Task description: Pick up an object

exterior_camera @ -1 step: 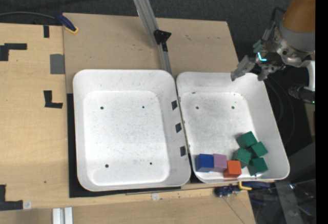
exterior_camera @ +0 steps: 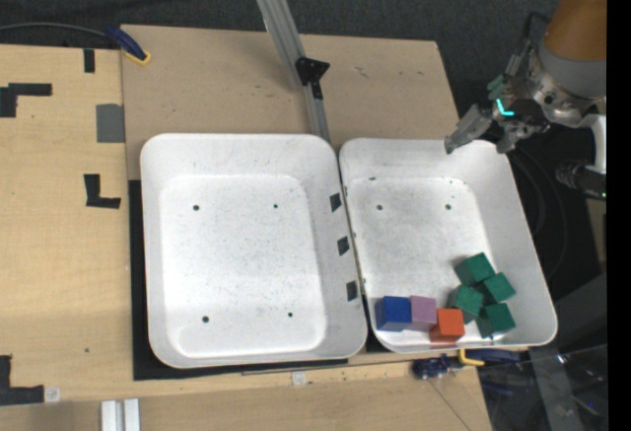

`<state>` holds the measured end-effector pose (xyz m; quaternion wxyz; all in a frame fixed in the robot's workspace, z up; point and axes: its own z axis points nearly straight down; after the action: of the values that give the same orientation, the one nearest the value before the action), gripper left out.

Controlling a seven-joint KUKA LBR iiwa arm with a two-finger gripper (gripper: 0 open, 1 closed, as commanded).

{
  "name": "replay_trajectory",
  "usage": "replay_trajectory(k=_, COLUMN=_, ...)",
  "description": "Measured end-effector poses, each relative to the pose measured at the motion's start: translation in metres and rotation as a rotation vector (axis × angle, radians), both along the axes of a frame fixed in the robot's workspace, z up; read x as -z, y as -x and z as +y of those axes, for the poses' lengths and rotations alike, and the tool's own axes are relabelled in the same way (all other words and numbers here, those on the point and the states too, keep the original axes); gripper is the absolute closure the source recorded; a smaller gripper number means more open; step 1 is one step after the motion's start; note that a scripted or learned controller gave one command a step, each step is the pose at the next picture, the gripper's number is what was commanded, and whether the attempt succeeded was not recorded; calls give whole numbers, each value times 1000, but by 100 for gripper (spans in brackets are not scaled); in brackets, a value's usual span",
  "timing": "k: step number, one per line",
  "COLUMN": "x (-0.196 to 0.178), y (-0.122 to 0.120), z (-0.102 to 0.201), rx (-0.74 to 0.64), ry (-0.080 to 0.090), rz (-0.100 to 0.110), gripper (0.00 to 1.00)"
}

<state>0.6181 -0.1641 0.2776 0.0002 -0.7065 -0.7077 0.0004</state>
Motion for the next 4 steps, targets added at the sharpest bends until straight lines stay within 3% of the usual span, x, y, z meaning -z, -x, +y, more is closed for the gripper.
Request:
replay_trajectory(k=3, x=156, y=14, z=17, rx=1, ry=0, rz=5, gripper=0)
replay_trajectory(k=4, x=144, y=12, z=18, rx=-1, ry=0, rz=1, gripper=100)
